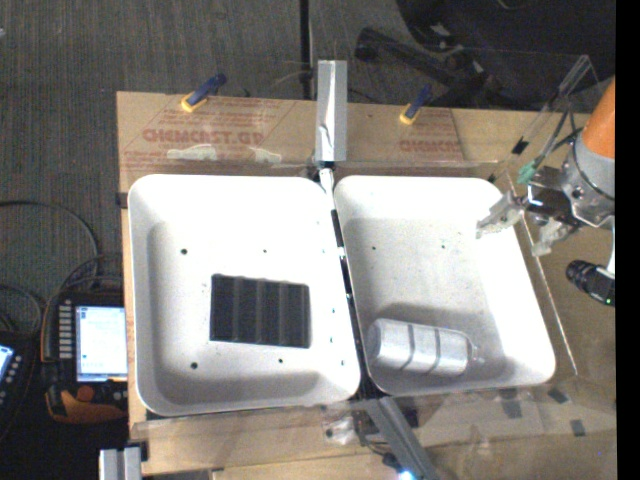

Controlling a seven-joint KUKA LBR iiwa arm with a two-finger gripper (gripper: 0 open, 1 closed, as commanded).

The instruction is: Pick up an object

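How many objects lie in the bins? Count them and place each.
2. A black ridged block lies flat in the left bin; a grey ridged bottle lies on its side at the near edge of the right bin.

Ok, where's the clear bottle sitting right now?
The clear bottle lies on its side in the right bin, against the near wall, toward the divider.

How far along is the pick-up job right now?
Nothing looks picked yet. The silver bottle lies in the right bin, the dark ridged block in the left bin. The tool is at the right bin's far right rim, away from both. Reaching, grasping and lifting are all left.
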